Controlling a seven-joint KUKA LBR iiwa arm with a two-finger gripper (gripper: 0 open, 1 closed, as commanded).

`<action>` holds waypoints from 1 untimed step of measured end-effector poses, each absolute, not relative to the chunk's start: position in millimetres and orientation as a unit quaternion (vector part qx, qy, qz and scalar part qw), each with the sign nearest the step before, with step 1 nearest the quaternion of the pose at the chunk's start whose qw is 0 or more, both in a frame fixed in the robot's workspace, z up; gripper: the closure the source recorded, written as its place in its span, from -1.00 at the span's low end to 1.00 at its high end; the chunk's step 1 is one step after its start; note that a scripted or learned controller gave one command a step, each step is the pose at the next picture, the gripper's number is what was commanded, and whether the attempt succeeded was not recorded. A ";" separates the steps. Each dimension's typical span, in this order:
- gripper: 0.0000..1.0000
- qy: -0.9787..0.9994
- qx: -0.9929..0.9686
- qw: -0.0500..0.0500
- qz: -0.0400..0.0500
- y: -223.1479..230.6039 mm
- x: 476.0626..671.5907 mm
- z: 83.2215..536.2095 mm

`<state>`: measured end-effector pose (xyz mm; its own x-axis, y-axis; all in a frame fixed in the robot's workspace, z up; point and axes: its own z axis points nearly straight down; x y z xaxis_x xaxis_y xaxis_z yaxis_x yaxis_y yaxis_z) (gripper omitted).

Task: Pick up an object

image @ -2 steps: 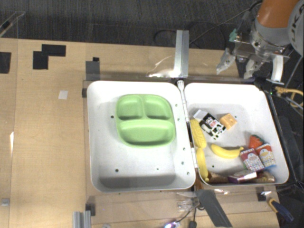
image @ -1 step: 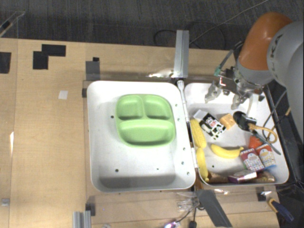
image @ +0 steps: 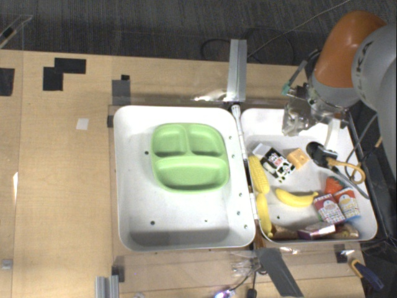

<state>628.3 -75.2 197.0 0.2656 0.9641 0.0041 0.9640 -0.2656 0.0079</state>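
A grey robot arm with an orange band [image: 347, 45] reaches in from the right and ends in a gripper [image: 294, 121] over the upper part of the right bin [image: 263, 121], above bare white floor. Every loose object lies below the gripper in the view, nearer the camera. A small tan block [image: 298, 159] is nearest it, with a black-and-white patterned carton [image: 277, 164] just beside the block on its left. A yellow corn cob [image: 257, 171] runs along the bin's left wall. A banana [image: 296, 197] lies lower, near the middle, and a second yellow piece [image: 263, 213] sits below the corn. Two small red-topped cartons [image: 335, 207] stand in the lower right, with an orange item [image: 335, 184] just above them. Brown and dark things crowd the bottom wall, too jumbled to name.

The left bin [image: 133, 185] holds a pale green divided plate [image: 188, 156], lying flat. Both bins sit side by side on a light wooden bench [image: 56, 185] with black square marks [image: 62, 72] at its upper left. A metal post [image: 237, 73] stands where the bins meet at the far side. Beyond the bench is dark carpet [image: 124, 11] with a black cable [image: 273, 42] trailing across it.

The gripper touches none of the objects, and nothing can be seen held in it. Whether it is open or closed cannot be told from this angle.
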 end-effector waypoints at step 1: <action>-1.00 0.606 0.796 0.002 0.004 -75.1 628.3 196.9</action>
